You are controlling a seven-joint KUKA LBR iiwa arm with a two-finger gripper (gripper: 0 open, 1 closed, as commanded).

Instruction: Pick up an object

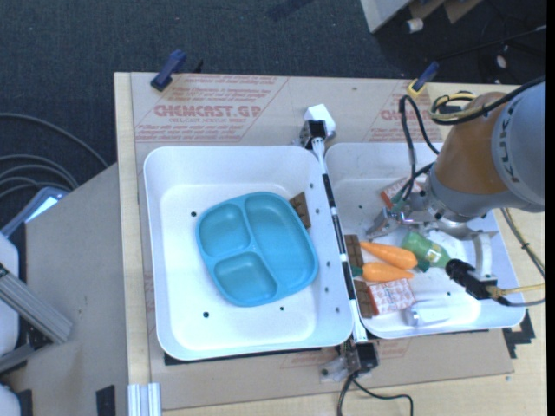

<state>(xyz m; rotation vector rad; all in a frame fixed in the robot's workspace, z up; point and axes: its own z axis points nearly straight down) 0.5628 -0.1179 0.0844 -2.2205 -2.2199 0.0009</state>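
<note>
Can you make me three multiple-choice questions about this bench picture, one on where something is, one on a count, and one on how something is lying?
1. Where is the blue divided plate?
A. In the left bin
B. In the right bin
C. On the floor

2. How many orange carrots lie in the right bin?
A. None
B. Two
C. Five

3. How is the blue plate lying?
A. Propped on its edge against the bin wall
B. Upside down
C. Flat, with its compartments facing up

Answers:
1. A, since the plate sits on the floor of the left bin, left of the divider.
2. B, since one carrot lies just above a second carrot, both near the divider.
3. C, since all three hollow compartments face the camera.
</note>
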